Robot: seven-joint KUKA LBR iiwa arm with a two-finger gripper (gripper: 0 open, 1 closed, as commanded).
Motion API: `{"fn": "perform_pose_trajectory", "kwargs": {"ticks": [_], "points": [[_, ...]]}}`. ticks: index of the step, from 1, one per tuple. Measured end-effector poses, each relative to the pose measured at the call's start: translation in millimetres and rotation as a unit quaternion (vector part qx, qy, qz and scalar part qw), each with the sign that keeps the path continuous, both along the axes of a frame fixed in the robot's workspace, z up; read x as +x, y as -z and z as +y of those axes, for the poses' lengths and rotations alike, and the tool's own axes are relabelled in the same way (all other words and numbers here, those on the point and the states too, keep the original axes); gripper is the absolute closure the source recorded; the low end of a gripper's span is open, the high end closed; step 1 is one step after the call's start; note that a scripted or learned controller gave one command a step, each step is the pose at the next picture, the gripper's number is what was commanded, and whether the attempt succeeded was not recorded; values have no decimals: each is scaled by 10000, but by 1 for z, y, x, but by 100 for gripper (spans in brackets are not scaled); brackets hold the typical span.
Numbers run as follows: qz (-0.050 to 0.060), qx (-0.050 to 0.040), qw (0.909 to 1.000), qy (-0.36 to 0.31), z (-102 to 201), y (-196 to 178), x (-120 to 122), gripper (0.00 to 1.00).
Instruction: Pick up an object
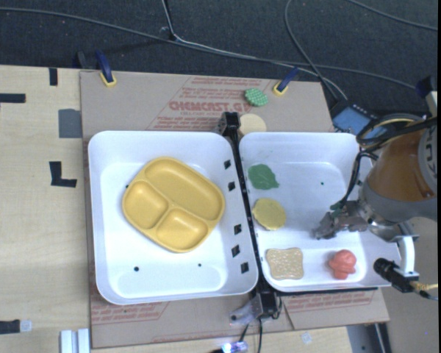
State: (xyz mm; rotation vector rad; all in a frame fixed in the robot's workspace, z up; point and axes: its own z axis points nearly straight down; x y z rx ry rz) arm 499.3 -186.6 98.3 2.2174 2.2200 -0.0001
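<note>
The right bin [309,147] holds a green leaf-shaped piece [262,176], a yellow round piece [269,214], a tan square cracker-like piece [284,263] and a red piece [342,263]. My gripper [328,229] hangs low over the bin's right half, just above and left of the red piece, with nothing visible between its fingers. The grey arm with its orange band [400,171] comes in from the right.
The left bin [110,271] holds a yellow divided tray [173,204]. A green dotted disc [256,96] and a pale disc [253,123] lie on the cardboard behind the bins. Cables run across the dark floor at the back.
</note>
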Motion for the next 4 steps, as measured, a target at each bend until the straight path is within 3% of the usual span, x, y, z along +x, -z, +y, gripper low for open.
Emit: {"fn": "perform_pose_trajectory", "kwargs": {"ticks": [3,4], "points": [[-8,7,10000,-8,28,-160,15,100],[13,22,10000,-30,84,-164,18,100]]}}
